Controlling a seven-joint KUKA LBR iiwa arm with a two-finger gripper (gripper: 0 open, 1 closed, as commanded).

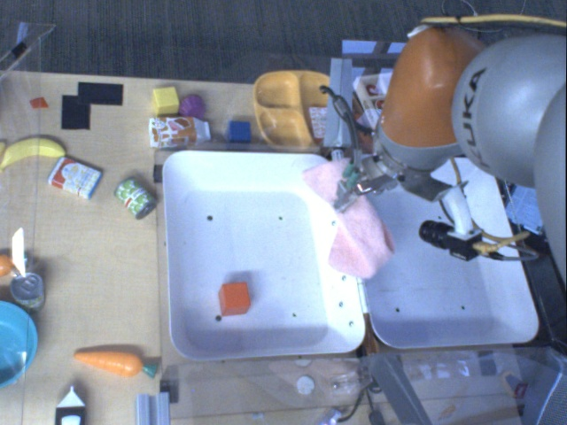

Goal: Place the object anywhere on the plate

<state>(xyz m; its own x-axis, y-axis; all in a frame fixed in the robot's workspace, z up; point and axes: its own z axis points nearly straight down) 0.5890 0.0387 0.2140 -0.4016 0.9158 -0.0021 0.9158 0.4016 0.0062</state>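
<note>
A pink cloth (359, 228) hangs over the divide between the two white bins, and its upper corner is pinched between the fingers of my gripper (348, 184). The gripper is shut on that corner, just above the right rim of the left bin (266, 171). The cloth's lower part drapes toward the right bin (461, 317). A small orange-red cube (235, 298) lies on the left bin's floor, near its front. A blue plate (13, 348) sits at the bench's front left edge, cut off by the frame. A yellow divided plate (285, 109) stands behind the left bin.
The wooden bench to the left holds a banana (31, 151), a small carton (74, 177), a green can (135, 197), a carrot (108, 361) and a metal can (27, 288). Behind the bin are a yellow block (165, 100), a purple ball (192, 106) and a blue cube (238, 131).
</note>
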